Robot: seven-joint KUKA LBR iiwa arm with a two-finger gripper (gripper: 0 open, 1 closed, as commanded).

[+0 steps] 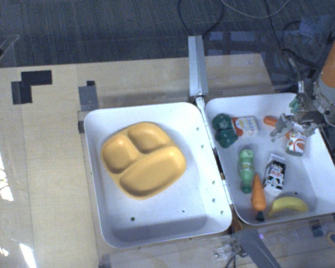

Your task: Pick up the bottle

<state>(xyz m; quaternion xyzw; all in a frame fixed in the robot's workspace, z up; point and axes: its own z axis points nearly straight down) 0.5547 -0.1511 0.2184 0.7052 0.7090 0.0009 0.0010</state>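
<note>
The bottle (246, 169) is green and translucent. It lies on its side near the middle-left of the right bin (334, 168), pointing front to back. My gripper (295, 124) hangs over the far right part of that bin, well to the right of the bottle and beyond it. Its fingers look spread open with nothing between them. A small white and orange item (295, 143) lies just below the gripper.
Around the bottle lie a dark green lump (223, 129), a white can (246, 125), a cow-patterned carton (274, 175), a carrot (257, 193) and a banana (287, 205). The left bin (106, 227) holds a yellow divided plate (143, 158).
</note>
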